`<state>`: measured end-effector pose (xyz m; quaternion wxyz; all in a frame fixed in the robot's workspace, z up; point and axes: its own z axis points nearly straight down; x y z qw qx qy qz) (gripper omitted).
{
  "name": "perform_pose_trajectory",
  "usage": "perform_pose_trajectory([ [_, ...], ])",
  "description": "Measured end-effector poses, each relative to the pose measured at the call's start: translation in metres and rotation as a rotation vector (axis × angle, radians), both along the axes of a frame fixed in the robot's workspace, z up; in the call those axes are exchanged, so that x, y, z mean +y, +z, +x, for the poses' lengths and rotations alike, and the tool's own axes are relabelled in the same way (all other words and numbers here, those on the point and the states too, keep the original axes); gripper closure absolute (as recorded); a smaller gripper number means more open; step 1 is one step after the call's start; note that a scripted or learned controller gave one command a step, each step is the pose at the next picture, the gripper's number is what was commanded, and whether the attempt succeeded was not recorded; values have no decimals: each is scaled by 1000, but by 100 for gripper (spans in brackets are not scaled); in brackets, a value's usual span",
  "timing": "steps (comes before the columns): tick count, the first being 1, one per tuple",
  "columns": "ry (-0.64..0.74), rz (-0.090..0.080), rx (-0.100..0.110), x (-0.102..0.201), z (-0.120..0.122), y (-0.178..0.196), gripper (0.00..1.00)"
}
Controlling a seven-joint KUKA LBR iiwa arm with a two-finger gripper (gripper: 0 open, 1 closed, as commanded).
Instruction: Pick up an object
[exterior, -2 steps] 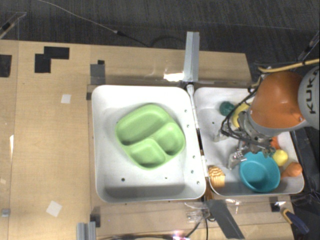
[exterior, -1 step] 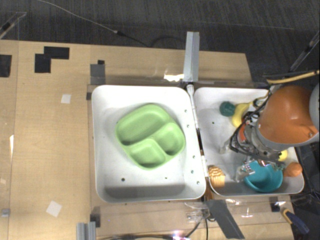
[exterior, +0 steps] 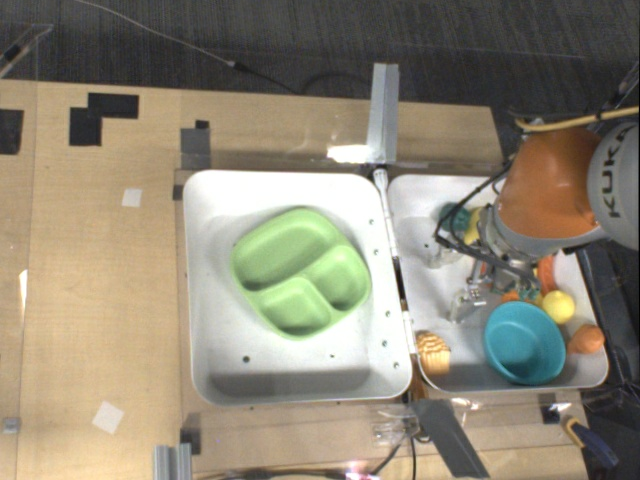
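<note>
Two white bins are sitting side by side. The gripper (exterior: pixel 468 298) is hanging in the right bin (exterior: pixel 420 213), near the teal bowl (exterior: pixel 523 341); whether its claw is clenched, I cannot tell. The green tray (exterior: pixel 300 271) is lying in the left bin (exterior: pixel 210 268)

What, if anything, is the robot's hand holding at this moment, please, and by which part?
It cannot be told. The hand is low in the right bin, beside the teal bowl, and no object can be seen gripped in it.
</note>
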<state>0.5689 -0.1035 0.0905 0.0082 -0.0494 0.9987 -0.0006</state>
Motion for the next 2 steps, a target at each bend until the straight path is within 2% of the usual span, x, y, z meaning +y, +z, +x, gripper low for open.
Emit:
perform_pose_trajectory([
  [1, 98, 0, 6, -1, 100, -2, 0],
  [2, 96, 0, -11, 0, 105, 14, 100],
])
